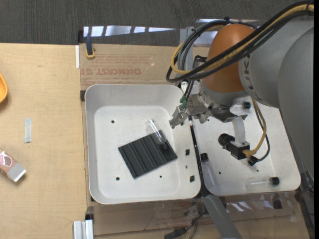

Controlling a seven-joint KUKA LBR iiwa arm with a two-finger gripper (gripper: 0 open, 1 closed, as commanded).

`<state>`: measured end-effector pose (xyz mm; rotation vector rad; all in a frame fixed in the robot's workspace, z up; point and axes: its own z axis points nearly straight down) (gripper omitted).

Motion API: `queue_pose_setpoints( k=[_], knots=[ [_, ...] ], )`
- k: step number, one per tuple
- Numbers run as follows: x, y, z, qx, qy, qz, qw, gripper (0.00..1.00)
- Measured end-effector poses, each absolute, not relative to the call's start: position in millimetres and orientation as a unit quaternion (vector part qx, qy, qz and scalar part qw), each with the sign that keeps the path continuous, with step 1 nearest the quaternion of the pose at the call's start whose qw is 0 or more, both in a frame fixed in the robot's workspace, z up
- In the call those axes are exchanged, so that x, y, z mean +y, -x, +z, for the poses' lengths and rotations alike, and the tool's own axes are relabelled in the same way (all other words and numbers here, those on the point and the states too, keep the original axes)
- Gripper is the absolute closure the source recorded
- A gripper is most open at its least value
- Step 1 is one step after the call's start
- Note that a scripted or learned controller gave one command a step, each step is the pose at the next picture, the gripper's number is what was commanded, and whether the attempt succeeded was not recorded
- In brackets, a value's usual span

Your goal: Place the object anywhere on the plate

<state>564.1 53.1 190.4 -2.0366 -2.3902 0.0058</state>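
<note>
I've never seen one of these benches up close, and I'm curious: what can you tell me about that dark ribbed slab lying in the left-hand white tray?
The dark slab is a flat, roughly rectangular plate, charcoal black, with parallel ridges running along its length; it looks like plastic or rubber. It lies flat on the floor of the left white tray, turned at a slant to the tray's walls, a little right of the middle. A small clear tube with a dark end rests across its upper right corner, touching it. The robot's hand is above and to the right, apart from the slab.
</note>
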Motion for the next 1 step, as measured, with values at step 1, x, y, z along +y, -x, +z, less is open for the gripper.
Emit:
queue_pose_setpoints(
  k=[1],
  knots=[
    [53.1, -564.1, 190.4, -0.761, 0.649, 0.0019, 0.001, 0.00]
  ],
)
